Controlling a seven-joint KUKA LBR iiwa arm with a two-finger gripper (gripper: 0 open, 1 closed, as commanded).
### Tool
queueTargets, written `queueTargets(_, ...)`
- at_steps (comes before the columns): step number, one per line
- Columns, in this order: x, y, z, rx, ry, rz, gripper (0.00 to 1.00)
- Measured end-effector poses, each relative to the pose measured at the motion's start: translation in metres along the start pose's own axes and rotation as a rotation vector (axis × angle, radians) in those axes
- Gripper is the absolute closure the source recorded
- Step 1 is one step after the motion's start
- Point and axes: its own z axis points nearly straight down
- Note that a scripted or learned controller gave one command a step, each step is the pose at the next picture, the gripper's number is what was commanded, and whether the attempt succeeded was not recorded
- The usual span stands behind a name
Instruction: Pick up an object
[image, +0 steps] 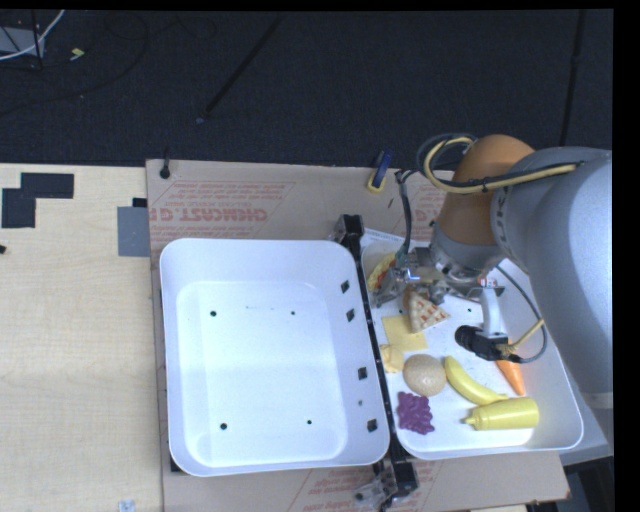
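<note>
Toy foods crowd the right bin (560, 440), a shallow white plastic tray with rounded corners. Taking that bin as a clock face: a lattice-textured waffle wedge (428, 312) lies at about eleven o'clock, directly under the gripper (420, 290), though whether its jaws are released or clenched cannot be told. Pale yellow cheese slabs (398, 338) sit at nine o'clock. Near the centre rests a round tan potato (425, 375), with a curved smooth banana (470, 383) just beside it. Knobbly purple grapes (415, 412) lie at seven, a yellow squeeze bottle (503, 414) at five, and a tapered orange carrot (512, 376) at three. The left bin (185, 300) is smooth white plastic.
</note>
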Motion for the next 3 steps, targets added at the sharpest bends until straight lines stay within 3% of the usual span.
queueTargets(1, 0.002, 0.0, -0.009, 0.004, 0.009, 0.001, 1.0)
queueTargets(2, 0.021, 0.001, -0.322, -0.019, 0.007, -0.003, 1.0)
queueTargets(3, 0.008, 0.0, -0.446, -0.016, 0.006, -0.005, 1.0)
